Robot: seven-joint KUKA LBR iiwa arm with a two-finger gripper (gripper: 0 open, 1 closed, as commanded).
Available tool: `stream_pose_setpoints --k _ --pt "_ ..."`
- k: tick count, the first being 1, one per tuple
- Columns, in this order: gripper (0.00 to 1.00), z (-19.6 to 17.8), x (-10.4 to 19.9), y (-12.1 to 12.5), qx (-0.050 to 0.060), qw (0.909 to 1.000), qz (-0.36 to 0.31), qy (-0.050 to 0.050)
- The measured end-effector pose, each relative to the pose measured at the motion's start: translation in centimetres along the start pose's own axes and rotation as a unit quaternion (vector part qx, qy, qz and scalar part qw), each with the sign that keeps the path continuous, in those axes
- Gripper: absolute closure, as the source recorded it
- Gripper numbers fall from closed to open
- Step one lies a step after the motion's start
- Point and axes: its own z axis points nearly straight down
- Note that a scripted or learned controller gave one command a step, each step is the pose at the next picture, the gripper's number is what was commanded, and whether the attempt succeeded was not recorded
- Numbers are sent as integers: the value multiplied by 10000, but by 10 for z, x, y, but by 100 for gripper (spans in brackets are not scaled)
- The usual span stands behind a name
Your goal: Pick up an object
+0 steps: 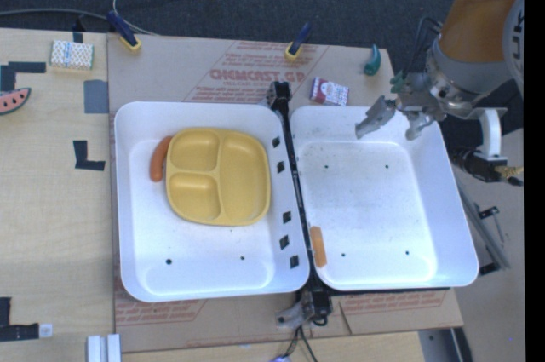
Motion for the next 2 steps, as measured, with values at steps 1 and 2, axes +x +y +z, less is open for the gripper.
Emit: stream_pose_setpoints --k 1,2 --pt "0 128 17 34 17 10000 3 2" --pt "100 117 18 35 5 10000 -2 4"
